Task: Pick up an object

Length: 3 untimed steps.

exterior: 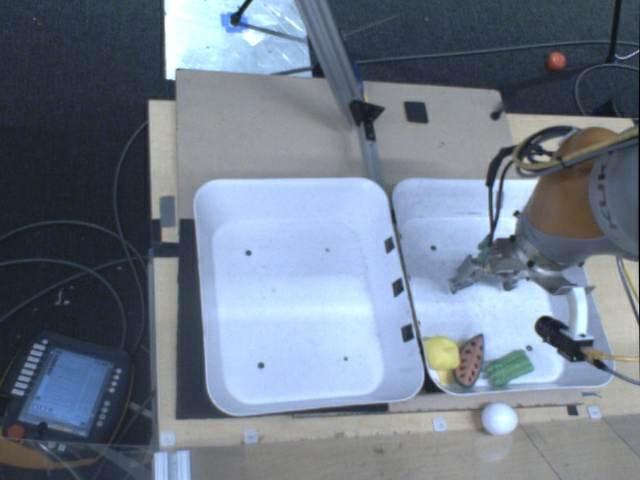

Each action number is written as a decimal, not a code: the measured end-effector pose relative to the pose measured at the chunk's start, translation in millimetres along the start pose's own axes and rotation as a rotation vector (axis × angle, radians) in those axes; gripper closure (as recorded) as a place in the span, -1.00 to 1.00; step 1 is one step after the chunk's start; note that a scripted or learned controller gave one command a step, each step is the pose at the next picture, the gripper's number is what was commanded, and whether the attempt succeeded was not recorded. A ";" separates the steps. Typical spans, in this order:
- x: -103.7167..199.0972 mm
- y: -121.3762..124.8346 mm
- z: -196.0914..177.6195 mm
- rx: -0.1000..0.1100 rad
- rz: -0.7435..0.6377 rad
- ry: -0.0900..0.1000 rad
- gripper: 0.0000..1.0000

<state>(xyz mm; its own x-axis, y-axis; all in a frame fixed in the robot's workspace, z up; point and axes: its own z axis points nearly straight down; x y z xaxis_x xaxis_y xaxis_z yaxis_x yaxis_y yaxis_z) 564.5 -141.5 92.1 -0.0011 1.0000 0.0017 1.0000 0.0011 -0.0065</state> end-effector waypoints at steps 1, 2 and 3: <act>57.3 -34.1 4.8 -0.009 -0.002 -0.001 -1.00; -0.5 -60.5 -144.2 -0.016 0.004 -0.004 -1.00; 23.8 -36.2 -36.1 0.001 0.000 0.000 -1.00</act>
